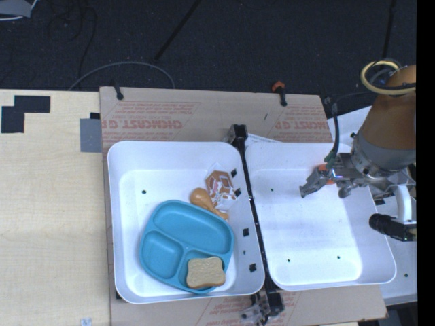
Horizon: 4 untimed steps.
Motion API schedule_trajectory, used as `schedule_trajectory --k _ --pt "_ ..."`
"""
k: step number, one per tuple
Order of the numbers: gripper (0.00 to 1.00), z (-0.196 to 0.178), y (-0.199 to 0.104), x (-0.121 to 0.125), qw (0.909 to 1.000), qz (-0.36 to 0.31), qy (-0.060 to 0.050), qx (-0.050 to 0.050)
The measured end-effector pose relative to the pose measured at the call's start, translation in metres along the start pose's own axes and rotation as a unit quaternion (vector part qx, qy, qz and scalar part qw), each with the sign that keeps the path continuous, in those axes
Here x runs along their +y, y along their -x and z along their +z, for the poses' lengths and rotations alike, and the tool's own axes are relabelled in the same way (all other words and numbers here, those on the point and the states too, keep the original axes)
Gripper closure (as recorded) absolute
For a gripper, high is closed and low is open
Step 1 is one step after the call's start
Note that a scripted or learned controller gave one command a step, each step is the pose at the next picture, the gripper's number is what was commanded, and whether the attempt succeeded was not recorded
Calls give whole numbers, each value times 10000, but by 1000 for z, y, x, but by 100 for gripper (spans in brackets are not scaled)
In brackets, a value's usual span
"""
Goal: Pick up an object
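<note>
A blue divided tray lies in the left bin. A tan slice of toy bread rests on the tray's near right corner. A tan toy drumstick lies by the tray's far edge, touching a brown-and-white wrapped snack. My gripper hangs over the right part of the right bin, far from all these things. Its fingers are spread open with nothing between them.
A black divider runs between the two bins. The arm's orange band and grey wrist reach in over the right bin's right wall. Cardboard lies under the bins, with the wooden bench top at the left.
</note>
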<state>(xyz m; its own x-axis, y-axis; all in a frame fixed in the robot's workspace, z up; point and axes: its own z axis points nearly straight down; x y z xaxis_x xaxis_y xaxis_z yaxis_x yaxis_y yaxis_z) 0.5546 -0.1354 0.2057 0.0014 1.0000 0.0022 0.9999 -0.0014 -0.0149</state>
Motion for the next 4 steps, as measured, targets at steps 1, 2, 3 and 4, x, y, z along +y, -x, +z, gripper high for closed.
schedule_trajectory --k 1,2,3,4 --pt "0 -7 0 3 10000 -9 57 -6" --pt "0 57 -1 2 10000 -9 34 -1" --pt "0 118 -10 2 10000 -3 29 3" --pt "0 119 -10 1 10000 18 49 -1"
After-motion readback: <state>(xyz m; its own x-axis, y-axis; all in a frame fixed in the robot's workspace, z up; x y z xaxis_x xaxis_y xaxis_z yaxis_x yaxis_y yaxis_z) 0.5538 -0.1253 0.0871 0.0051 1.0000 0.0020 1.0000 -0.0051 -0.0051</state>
